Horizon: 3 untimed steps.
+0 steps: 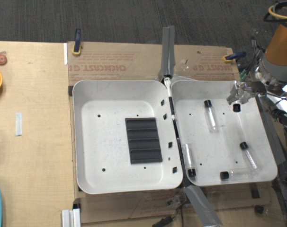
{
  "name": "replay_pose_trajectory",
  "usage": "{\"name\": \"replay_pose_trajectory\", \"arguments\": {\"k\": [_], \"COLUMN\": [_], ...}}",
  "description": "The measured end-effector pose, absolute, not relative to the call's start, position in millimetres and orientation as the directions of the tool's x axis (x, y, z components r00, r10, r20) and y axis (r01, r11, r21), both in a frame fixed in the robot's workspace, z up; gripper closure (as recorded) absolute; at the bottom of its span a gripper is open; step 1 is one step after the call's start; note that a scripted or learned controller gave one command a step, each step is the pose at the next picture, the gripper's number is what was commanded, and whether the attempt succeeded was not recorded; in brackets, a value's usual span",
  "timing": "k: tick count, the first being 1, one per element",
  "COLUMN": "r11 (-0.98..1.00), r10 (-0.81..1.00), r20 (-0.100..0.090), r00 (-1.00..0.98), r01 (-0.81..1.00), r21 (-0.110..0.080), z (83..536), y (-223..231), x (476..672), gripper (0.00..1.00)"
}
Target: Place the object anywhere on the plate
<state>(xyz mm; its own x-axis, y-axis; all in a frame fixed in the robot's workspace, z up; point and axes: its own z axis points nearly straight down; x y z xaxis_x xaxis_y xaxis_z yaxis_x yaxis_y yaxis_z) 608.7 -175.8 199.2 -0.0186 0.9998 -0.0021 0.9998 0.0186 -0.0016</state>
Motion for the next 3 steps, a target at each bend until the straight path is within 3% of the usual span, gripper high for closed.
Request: {"name": "replay_pose_trajectory", "arguments": {"k": [1, 2, 3], "r11": [0.13, 0.266, 0.358], "r10": [0.992, 0.964, 0.934], "r20": [0.0, -0.001, 0.0], "r00": [-0.13, -0.266, -0.358], "r01": [0.992, 0.964, 0.934], "r21": [-0.003, -0.002, -0.004], "z": [195, 203, 190], "y": [-96, -3, 60], "x": [591.3, 594.1, 581.8], "gripper": [1.0, 1.0, 1.0]}}
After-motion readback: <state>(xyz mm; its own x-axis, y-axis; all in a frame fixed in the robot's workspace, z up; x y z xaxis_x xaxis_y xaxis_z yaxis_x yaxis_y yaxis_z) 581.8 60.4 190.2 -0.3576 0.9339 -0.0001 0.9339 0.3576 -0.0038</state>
